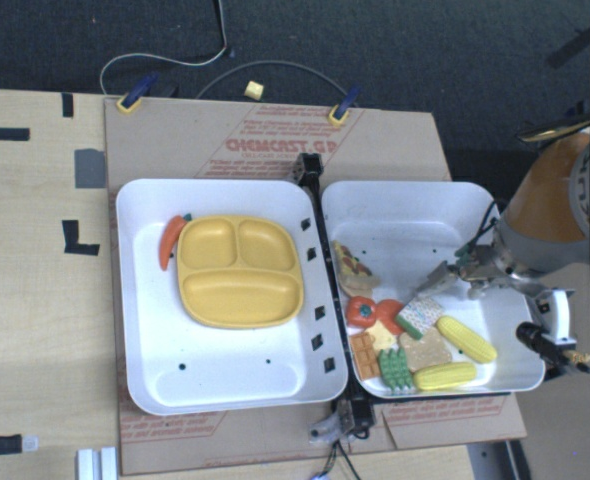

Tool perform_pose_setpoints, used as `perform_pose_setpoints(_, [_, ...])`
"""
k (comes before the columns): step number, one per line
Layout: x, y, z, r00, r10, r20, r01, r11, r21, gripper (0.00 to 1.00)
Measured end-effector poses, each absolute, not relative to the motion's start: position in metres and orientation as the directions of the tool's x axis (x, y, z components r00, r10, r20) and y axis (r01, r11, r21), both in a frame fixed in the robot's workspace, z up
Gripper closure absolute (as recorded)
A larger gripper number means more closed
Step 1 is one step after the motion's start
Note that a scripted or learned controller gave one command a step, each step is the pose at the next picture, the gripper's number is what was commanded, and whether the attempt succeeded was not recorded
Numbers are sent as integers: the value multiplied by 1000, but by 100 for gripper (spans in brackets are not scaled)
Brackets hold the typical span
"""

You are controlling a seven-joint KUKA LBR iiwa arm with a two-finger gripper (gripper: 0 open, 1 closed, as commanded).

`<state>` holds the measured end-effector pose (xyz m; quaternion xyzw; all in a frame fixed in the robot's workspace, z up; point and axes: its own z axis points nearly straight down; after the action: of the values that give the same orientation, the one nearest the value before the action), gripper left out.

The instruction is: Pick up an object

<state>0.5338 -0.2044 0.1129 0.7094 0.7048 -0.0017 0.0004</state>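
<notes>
The right bin (405, 213) holds a heap of toy food along its near side. In it lie a red tomato (362, 312), a corn cob (465, 338), a second yellow piece (443, 375), a green studded block (395, 368), tan toast slices (427, 352) and a speckled wedge (421, 314). A brownish pastry (352, 263) lies by the bin's left wall. My gripper (430, 282) reaches in from the right, slanting down-left, with its tip just above and to the right of the speckled wedge. Nothing is visibly held.
The left bin (145, 358) carries a yellow divided plate (240, 270) with an orange carrot (171, 240) beside its left edge. A black divider (320, 278) separates the bins. The grey arm with its orange band (550, 203) stands over the right bin's right rim.
</notes>
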Motion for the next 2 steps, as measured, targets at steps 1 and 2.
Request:
perform_pose_setpoints(1, [571, -121, 156, -10, 1000, 3, 1000, 10, 5, 0])
perform_pose_setpoints(2, [532, -108, 83, -1, 1000, -1, 1000, 1, 1, 0])
